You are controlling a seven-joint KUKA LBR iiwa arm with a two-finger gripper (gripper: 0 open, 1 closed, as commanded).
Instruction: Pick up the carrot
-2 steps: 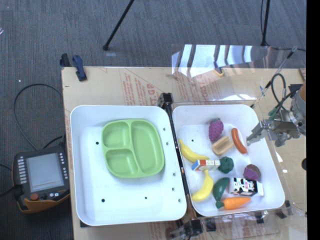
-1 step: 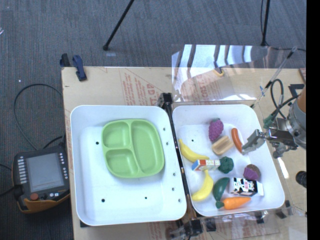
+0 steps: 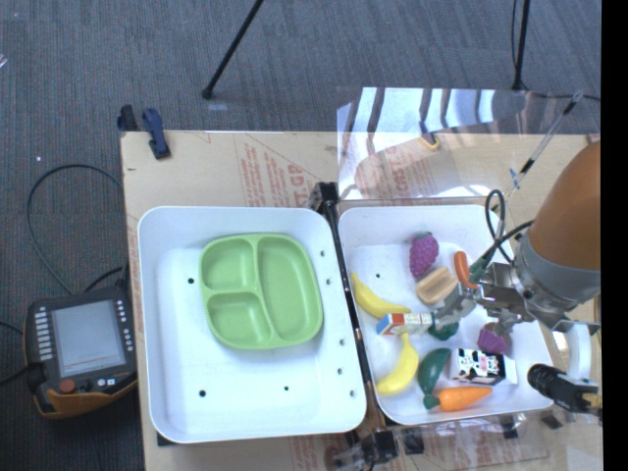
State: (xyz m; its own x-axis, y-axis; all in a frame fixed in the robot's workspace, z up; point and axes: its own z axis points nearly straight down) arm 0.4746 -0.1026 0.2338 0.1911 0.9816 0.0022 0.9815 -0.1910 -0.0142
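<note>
Table [image 3: 245,160]: brown board top with red printed markings, a blue clamp [image 3: 154,131] at its far left corner. Floor around it is dark grey carpet; tripod legs [image 3: 238,35] stand on it behind the table. A teach pendant [image 3: 82,342] with a lit screen lies on the floor to the left, cable looped behind it. A clear glossy sheet [image 3: 432,126] stands behind the right bin and throws bright reflections.

Left bin [image 3: 162,361]: holds a green divided plate [image 3: 262,289], three compartments.

Right bin [image 3: 358,226]: purple grapes [image 3: 423,254], a bread piece [image 3: 436,285], a small orange item [image 3: 461,266], two bananas [image 3: 373,298] [image 3: 398,369], a small carton [image 3: 405,323], a dark green vegetable [image 3: 432,368], a black-and-white milk box [image 3: 481,365], a second purple item [image 3: 493,340]. The carrot [image 3: 462,397] lies flat at the near edge of this bin, just in front of the milk box, leafy end toward the green vegetable.

Hand [image 3: 458,307]: low over the middle of the right bin, well apart from the carrot. Arm body and cables cover the bin's right side. Cannot tell whether the hand is apart or together; that area is cluttered and small. Arm is cut off at the right of the view.
</note>
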